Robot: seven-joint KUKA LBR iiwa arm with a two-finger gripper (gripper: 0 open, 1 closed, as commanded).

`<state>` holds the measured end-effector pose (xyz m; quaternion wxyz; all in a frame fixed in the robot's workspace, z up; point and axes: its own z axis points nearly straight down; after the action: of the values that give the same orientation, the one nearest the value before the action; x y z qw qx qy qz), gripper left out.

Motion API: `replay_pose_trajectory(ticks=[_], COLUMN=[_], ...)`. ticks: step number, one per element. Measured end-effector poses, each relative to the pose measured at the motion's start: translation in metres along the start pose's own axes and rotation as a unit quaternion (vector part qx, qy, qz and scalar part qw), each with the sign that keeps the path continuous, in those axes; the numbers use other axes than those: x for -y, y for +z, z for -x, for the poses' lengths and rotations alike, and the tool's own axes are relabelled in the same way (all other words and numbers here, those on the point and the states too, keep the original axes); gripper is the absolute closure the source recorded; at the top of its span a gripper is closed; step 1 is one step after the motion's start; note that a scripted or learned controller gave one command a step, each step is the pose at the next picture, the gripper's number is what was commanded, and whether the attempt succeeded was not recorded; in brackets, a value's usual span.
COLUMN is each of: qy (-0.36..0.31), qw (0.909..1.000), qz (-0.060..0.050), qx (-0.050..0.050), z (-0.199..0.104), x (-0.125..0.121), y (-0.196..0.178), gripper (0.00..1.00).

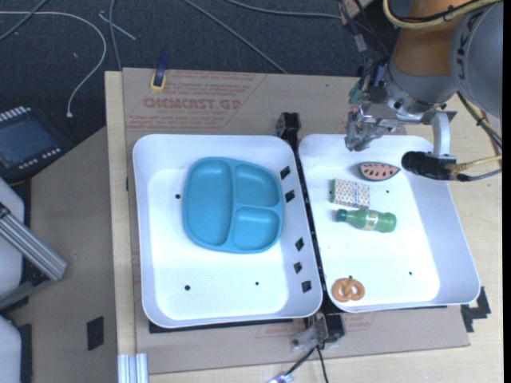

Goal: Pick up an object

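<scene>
The right bin (447, 238) holds a watermelon-slice toy (378, 171), a small speckled square packet (351, 192), a green bottle (367, 219) lying on its side, and a brown pretzel (348, 290) near the front edge. My gripper (358, 136) hangs over the bin's back left corner, up and to the left of the watermelon slice and apart from it. I see nothing held in it.
A blue divided plate (234, 205) lies in the left bin (160, 238). A black divider with clips (297, 206) runs between the bins. A black sensor with a cable (427, 164) juts over the right bin's back right. Cables lie on the dark floor behind.
</scene>
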<state>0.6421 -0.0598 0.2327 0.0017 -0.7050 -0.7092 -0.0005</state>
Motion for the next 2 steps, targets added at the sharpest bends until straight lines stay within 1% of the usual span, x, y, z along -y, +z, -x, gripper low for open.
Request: replay_pose_trajectory(ticks=[1, 2], qy=[0.0, 0.0], qw=[1.0, 1.0], qz=[-0.001, -0.001], qx=[0.0, 0.0], z=[-0.049, -0.103], x=[0.013, 0.036], y=[0.011, 0.014], gripper=[1.0, 1.0])
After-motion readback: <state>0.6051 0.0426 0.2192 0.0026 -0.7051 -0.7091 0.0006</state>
